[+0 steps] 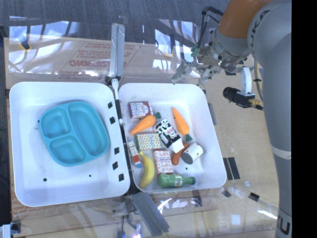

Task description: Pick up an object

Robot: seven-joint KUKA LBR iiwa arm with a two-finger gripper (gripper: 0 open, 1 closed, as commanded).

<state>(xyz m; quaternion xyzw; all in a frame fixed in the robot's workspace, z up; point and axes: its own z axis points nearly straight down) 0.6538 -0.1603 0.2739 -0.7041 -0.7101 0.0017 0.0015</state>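
Beneath the camera, a tan bench top (148,58) carries printed red lettering and glare patches from overhead light. Dark grey ribbed flooring shows along the top of the view. Two shallow white bins sit side by side on the bench, their inner rims nearly touching.

The left bin (25,182) holds a blue divided plate (74,133) with three compartments, lying flat toward the bin's centre.

The right bin (210,143) holds the loose objects. An orange carrot (142,124) lies near the centre-left; its long axis runs on a diagonal, with the thick end and green top toward the upper right and the tip toward the lower left. A second carrot (181,121) lies to its right, long axis running from upper left to lower right. A yellow banana (145,168) lies near the bin's front edge, its long axis roughly along the view's vertical. A green bottle (176,181) lies on its side just beside the banana, long axis horizontal, cap toward the right. A black-and-white carton (167,133) lies between the two carrots. Small printed boxes and a white-and-grey cylinder (192,153) fill the remaining area.

The grey arm with its orange band enters from the upper right. The gripper (193,73) hangs above the rear rim of the right bin, well apart from the objects. Its fingers are spread apart, with nothing between them.
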